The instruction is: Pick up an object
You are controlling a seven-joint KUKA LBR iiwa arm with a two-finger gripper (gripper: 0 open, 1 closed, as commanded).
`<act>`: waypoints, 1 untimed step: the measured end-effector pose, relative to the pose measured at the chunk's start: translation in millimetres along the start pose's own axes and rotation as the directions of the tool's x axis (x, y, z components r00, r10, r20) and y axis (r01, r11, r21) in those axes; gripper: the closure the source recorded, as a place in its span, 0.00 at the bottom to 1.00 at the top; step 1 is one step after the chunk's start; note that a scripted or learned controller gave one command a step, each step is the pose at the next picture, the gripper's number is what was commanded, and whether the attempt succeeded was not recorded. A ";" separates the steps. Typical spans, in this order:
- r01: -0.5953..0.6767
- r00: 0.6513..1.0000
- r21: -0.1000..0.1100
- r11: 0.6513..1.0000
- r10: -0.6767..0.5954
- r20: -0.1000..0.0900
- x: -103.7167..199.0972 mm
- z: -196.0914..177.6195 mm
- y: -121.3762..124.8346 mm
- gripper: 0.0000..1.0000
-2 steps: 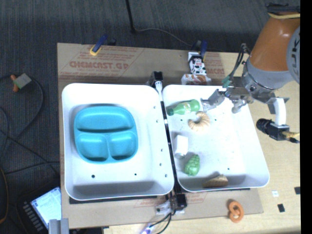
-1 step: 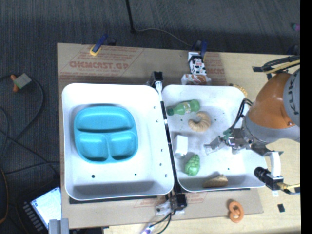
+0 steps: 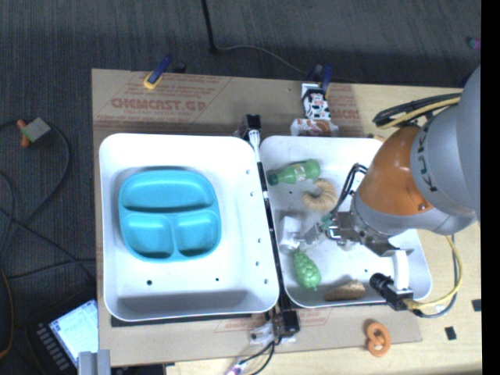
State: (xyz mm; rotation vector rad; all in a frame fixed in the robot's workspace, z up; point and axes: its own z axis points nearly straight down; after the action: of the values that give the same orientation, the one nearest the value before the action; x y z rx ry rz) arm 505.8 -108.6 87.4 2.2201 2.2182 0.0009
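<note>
The tool hung low in the right bin, its grip impossible to judge. Nearest lay a green toy — beside it a small white piece. Crowding could spoil the grab — one nudging the other aside.

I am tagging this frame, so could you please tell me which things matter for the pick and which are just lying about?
For the pick:
- two-finger gripper
- green plastic bottle
- bumpy green toy
- tan ring-shaped piece
- brown stick-like piece

Lying about:
- blue divided plastic tray
- orange ring
- blue clamp
</note>
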 end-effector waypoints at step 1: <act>0.001 1.000 0.003 1.000 -0.001 -0.002 8.9 -12.9 44.0 0.00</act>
State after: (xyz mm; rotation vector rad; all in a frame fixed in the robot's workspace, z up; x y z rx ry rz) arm 549.7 -99.7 100.4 2.2209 2.2219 -0.0003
